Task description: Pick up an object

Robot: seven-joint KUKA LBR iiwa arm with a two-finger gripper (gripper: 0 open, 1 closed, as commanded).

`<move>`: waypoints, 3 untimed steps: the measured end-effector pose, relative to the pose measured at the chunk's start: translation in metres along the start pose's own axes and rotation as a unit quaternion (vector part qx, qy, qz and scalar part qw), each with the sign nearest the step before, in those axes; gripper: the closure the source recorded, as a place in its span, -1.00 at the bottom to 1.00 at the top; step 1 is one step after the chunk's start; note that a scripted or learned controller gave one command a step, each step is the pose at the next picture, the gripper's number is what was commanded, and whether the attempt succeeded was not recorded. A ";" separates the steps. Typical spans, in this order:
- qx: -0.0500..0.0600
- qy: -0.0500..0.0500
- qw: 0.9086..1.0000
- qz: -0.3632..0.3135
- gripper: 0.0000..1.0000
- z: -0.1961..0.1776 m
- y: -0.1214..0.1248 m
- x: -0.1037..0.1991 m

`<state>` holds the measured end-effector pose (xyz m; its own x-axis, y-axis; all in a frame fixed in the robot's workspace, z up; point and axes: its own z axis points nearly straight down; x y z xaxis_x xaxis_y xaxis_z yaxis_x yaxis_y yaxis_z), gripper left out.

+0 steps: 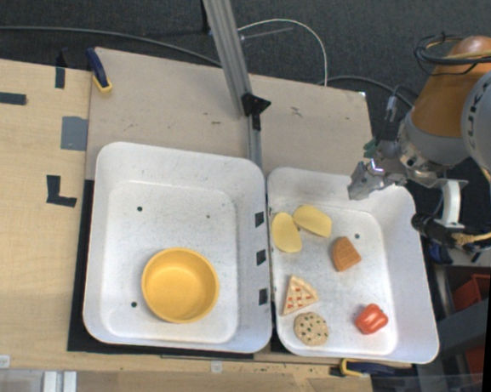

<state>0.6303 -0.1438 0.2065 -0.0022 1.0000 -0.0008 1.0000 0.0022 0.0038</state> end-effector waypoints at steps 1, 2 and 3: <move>0.000 0.000 1.000 0.000 1.00 -0.043 0.001 -0.002; 0.002 0.001 1.000 -0.002 1.00 -0.049 -0.017 0.053; 0.003 0.001 1.000 -0.001 1.00 -0.043 -0.031 0.094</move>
